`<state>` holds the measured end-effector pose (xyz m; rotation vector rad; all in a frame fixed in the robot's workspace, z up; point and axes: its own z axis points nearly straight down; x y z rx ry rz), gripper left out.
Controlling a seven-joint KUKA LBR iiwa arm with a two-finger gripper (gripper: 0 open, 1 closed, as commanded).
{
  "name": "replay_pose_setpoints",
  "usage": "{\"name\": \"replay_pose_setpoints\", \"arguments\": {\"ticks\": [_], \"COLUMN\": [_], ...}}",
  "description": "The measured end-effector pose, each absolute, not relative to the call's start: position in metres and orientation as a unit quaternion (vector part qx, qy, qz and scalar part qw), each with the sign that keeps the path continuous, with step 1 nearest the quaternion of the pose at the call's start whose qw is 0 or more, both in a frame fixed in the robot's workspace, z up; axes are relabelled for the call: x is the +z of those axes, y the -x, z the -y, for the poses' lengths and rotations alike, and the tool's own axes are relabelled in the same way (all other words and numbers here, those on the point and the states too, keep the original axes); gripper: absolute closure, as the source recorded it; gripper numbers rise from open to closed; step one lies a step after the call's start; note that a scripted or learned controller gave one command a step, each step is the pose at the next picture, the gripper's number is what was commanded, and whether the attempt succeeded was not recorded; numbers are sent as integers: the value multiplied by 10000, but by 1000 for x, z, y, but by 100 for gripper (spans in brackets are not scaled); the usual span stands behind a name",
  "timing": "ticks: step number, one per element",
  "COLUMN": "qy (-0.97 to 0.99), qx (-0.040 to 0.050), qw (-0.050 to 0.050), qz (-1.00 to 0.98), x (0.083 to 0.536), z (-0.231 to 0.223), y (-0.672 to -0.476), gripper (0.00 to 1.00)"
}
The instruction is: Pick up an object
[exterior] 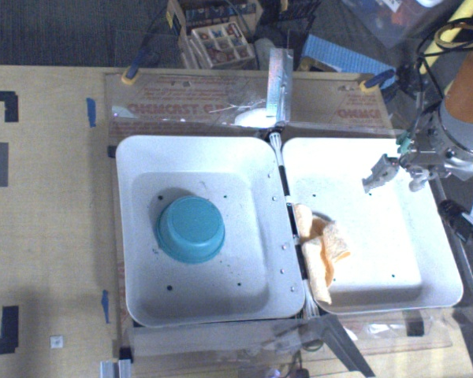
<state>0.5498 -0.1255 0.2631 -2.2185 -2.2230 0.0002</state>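
A teal bowl (191, 228) lies upside down in the middle of the left bin (134, 172). A crumpled orange and cream soft object (320, 250) rests against the left wall of the right bin (426, 290), near its front corner. My gripper (396, 179) hangs over the upper right part of the right bin, open, with nothing between its fingers. It is well to the right of and behind the soft object.
A metal divider (279, 93) stands upright behind the seam between the bins. Cardboard panels (189, 105) line the back edge. Boxes and clutter sit on the floor beyond the bench. The arm's cables (433, 69) hang at the far right.
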Motion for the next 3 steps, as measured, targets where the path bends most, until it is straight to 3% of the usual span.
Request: {"name": "replay_pose_setpoints", "arguments": {"ticks": [1,2,3], "qy": [7017,6842,6560], "qx": [2,1,-31], "qw": [3,4,-34], "qz": [7125,7293,7547], "x": [186,125,90], "z": [65,104,99], "y": [-532,-492,-519], "gripper": [0,0,0]}}
